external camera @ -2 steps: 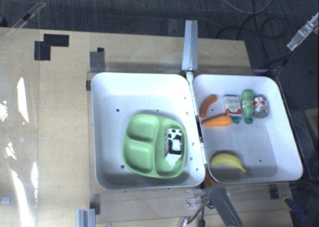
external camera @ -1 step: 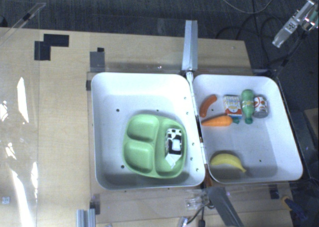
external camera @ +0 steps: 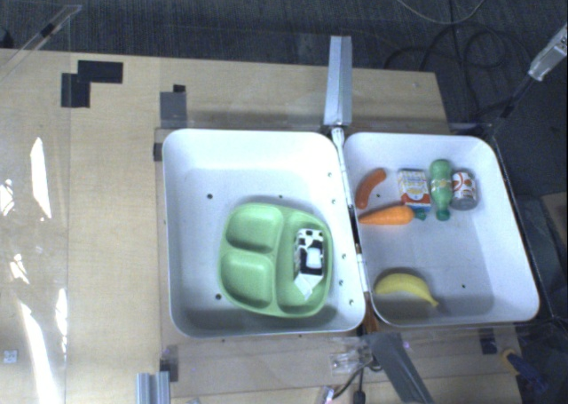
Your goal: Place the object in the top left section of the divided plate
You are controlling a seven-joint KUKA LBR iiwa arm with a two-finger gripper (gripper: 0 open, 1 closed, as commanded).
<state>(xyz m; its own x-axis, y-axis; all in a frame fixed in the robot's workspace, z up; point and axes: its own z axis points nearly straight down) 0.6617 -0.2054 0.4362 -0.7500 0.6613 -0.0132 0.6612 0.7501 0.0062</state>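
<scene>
A green divided plate (external camera: 251, 262) lies in the left bin (external camera: 204, 180), toward its front. A black and white carton (external camera: 310, 256) rests in the plate's large right section. The two smaller sections on the plate's left hold nothing. In the right bin (external camera: 497, 278) lie a red sausage (external camera: 370, 186), an orange carrot (external camera: 388, 216), a small white and red carton (external camera: 414, 189), a green bottle (external camera: 441, 185), a small can (external camera: 463, 190) and a yellow banana (external camera: 406, 288).
A metal post (external camera: 338, 83) stands behind the seam between the bins. Black cables (external camera: 461, 16) trail over the floor at the back right. A clear panel (external camera: 35, 216) covers the bench at the left.
</scene>
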